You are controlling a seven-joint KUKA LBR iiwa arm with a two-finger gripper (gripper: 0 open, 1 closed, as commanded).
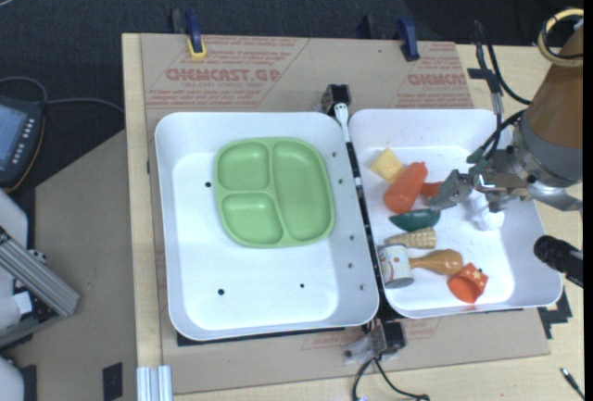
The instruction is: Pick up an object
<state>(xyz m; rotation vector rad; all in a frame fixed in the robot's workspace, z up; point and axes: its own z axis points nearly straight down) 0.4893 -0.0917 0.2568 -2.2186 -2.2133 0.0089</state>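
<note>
My gripper (466, 203) hangs over the middle of the right bin (519, 246), open, with nothing between its fingers. One grey finger (447, 193) points left toward a small red piece (431, 189) and an orange carrot-like toy (406, 188). A yellow block (384, 163) lies further back. In front of the gripper lie a dark green pod (414, 219), a yellow corn piece (422, 239), a brown drumstick (436, 260), a small can (397, 266) and a red-orange pepper (468, 283).
The left bin (185, 251) holds a green divided plate (274, 191). A black ridge (355, 205) separates the two bins. The arm's orange band and grey wrist (561, 126) stand over the right bin's right edge, with cables (491, 75) behind.
</note>
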